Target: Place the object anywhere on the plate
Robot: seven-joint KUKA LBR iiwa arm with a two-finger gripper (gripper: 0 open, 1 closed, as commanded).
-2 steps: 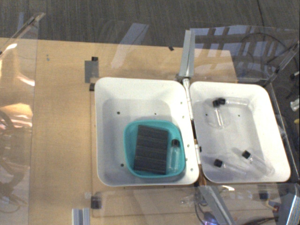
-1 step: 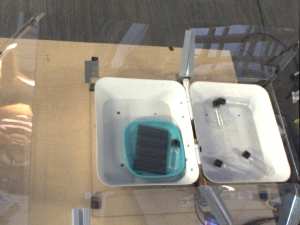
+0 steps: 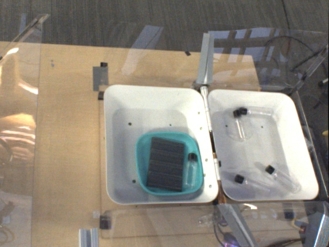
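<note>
A teal plate [image 3: 144, 149] sits in the near right part of the left bin [image 3: 119, 138]. A dark ribbed rectangular block [image 3: 165, 164] lies flat on the plate. Beside the block, at the plate's right side, lies a clear vial with a dark cap [image 3: 192, 168]. In the right bin [image 3: 293, 133] lie three more clear vials with black caps: one at the back [image 3: 240, 121], one at the near left [image 3: 247, 180] and one at the near right [image 3: 277, 174].
A metal divider [image 3: 204, 66] runs back from the seam between the bins. Clear panels and cables stand at the back right. The wooden bench [image 3: 61, 138] lies bare to the left of the bins.
</note>
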